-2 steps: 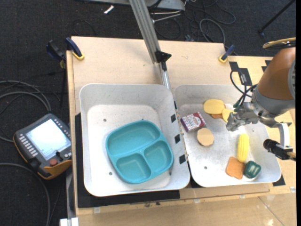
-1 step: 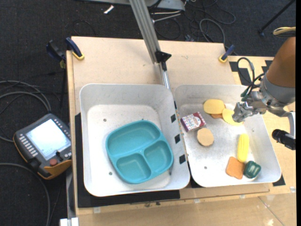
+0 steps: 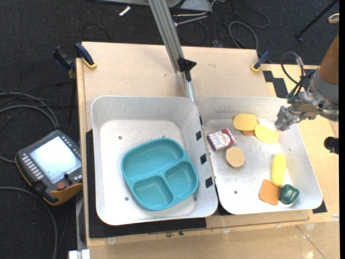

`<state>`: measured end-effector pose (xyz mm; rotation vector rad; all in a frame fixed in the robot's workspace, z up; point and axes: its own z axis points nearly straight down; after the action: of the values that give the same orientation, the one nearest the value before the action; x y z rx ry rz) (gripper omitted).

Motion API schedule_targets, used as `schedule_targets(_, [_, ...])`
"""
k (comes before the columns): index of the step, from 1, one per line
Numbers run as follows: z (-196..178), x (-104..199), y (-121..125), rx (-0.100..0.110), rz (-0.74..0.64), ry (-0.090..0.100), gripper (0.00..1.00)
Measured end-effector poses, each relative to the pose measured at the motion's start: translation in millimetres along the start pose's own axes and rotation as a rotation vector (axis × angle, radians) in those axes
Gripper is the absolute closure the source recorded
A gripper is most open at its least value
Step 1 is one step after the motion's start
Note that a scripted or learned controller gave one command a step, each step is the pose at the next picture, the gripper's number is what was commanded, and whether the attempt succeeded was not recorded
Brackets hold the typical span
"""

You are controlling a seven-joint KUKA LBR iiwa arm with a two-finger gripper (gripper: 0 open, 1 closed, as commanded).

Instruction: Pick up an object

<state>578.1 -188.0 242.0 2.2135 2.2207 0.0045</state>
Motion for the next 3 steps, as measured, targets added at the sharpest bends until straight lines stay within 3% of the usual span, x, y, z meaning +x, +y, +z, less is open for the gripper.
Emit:
schedule_targets(1, [-6, 59, 19, 0.003, -0.006, 0.004, 1.00])
schedule_targets(3, [17, 158, 48, 0.005, -0.005, 0.003, 1.00])
